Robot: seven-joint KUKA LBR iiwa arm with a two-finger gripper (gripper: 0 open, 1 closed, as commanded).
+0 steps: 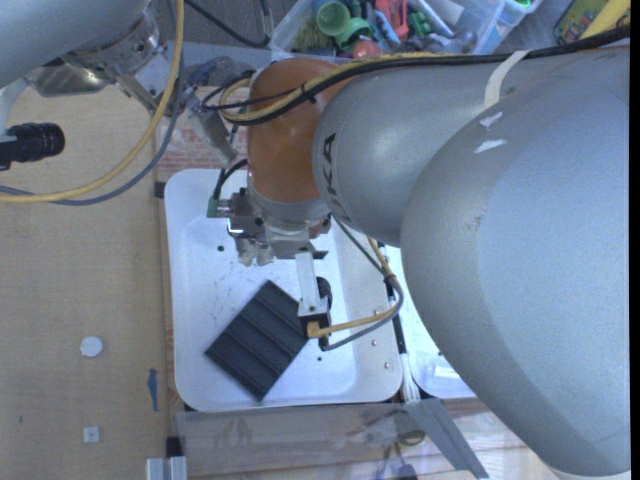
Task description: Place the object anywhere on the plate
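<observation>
A dark grey ribbed rectangular block (258,340) lies flat and askew in the front half of the left white bin (190,268). My gripper (254,252) hangs over the bin's middle, just above and behind the block's far corner, and nothing shows in it. The orange wrist band (285,128) sits directly above it. A sliver of a pale rounded thing (440,373), perhaps the plate, shows in the right bin under the arm; most of that bin is hidden.
The big grey arm (500,248) covers the right half of the view. A clear tub of colourful toys (420,8) stands behind the bins. Yellow cables (150,138) loop over the wooden bench at left. A small white disc (91,346) lies on the bench.
</observation>
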